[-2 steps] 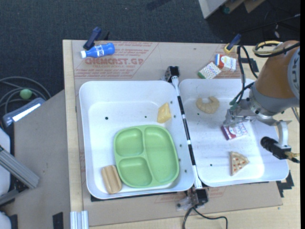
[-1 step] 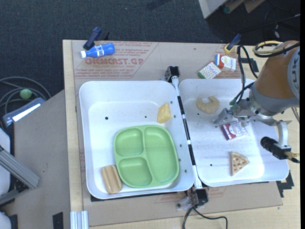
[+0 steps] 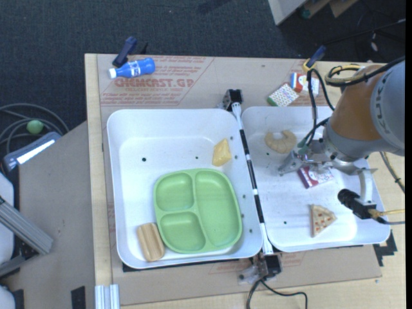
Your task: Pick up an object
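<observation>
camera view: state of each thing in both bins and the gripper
green tray: flat in left bin, compartments bare
yellow piece: loose, beside the tray
tan bread toy: lying at the tray's left corner
pale pastry: lying in right bin
pizza slice: flat, untouched
red packet: under the gripper

Small flat red-and-white packet (image 3: 313,176) lies in right white bin, tilted, just under my wrist, mid-bin.

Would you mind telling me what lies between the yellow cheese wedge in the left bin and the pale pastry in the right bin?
In the camera view, the two bins' adjoining rims lie between the cheese wedge and the pastry; otherwise just bare white bin floor.
</observation>
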Controlling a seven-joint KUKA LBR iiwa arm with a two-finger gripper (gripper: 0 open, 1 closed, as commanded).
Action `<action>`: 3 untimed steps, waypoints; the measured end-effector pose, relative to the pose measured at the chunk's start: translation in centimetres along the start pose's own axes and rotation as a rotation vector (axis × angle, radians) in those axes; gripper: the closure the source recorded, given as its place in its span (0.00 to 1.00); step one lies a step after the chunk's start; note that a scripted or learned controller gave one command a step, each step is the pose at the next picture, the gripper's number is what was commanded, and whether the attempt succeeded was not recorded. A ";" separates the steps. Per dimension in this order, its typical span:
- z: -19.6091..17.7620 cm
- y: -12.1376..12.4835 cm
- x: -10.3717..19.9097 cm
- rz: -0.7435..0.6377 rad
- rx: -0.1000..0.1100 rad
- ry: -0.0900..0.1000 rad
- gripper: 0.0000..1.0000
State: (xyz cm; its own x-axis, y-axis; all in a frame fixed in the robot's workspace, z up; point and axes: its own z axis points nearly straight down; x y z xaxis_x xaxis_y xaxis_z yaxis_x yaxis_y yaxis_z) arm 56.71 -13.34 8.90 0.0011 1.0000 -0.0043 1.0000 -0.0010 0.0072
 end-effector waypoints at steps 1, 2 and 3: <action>-4.7 4.9 -7.0 -0.001 0.004 0.002 0.00; 0.0 1.8 -2.3 -0.002 -0.001 -0.001 0.00; -1.2 2.0 -2.5 -0.001 -0.009 -0.005 1.00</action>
State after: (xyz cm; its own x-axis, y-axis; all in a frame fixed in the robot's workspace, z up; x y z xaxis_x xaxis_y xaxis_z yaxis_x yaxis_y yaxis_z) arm 58.73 -15.81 10.08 -0.0003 1.0000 -0.0094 0.9999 0.0004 0.0160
